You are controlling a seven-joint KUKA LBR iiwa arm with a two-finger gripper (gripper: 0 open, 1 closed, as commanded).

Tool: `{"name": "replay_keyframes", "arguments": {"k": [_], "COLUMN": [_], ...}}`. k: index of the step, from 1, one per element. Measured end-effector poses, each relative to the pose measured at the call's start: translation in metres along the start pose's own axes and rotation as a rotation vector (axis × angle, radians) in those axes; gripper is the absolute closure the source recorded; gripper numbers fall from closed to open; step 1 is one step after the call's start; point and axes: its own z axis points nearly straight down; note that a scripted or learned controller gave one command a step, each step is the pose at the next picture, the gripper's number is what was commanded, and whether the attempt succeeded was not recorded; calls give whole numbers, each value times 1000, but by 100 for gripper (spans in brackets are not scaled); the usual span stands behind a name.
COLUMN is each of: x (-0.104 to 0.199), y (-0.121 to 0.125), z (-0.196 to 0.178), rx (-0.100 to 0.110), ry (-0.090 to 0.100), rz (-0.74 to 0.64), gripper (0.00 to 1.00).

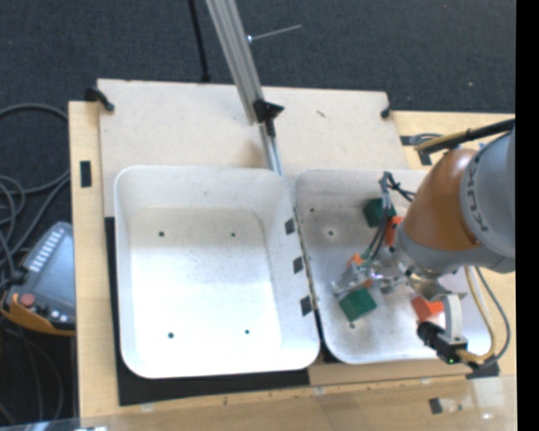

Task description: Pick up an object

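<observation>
Camera view: I reach in from the right, over the right bin (341, 196), my orange band and grey body covering much of its right side
End effector (370, 278): low in the right bin, just above the green block; whether it is released or clenched I cannot tell, the metal parts blur together
Green block (357, 304): lies on the bin floor near the front left of the right bin, tilted, touching or just under my end effector; I cannot say it is between anything
Other things: a darker green piece (375, 211) further back in the same bin, an orange-red piece (421, 308) to the right of the block, partly hidden by me
Left bin (126, 241): white, side by side with the right one on the tabletop (162, 115)
Handling, my guess: the green block looks small, stiff and light, with flat faces; probably not fragile, maybe a little slippery on smooth sides
Where to hold: across two opposite flat faces, at the middle, turned to match its tilt
Risk: close to the bin's left wall, so a push could slide it away instead of catching it
</observation>
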Motion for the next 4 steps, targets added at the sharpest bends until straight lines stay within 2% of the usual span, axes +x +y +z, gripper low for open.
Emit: {"name": "replay_keyframes", "arguments": {"k": [1,2,3,4], "x": [-1,-2,63,118], "y": [49,48,68,16], "z": [-1,-12,-106,-100], "rx": [-4,-2,-8,3], "ry": [-2,-2,1,2], "rz": [-7,-7,-12,-10], "gripper": [0,100,100,100]}}
